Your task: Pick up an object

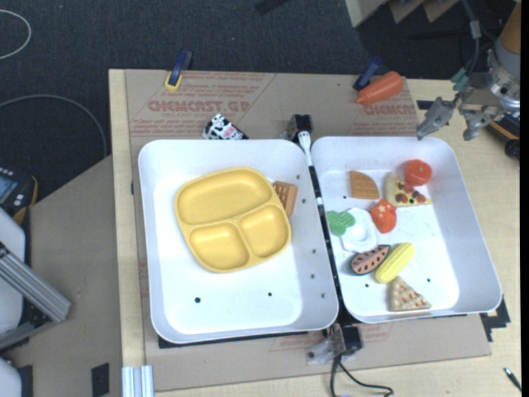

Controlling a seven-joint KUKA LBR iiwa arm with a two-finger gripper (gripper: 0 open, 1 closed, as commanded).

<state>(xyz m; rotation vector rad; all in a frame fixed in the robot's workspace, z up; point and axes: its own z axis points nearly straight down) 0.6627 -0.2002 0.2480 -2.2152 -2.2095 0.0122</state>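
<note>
Tomato (pixel 417 172): far corner of right bin (pixel 475 246), beside pizza slice (pixel 407 193). Gripper (pixel 453 119) hovers just beyond, fingers apart. We'd descend straight down, straddling it, clear of the wall.

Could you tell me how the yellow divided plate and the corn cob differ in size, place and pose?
The yellow divided plate is far larger than the corn cob. The plate lies in the left bin, the corn cob in the right bin. The plate lies flat with its three compartments facing up, while the corn cob lies on its side, touching a dark toy food piece. Both are yellow.
</note>
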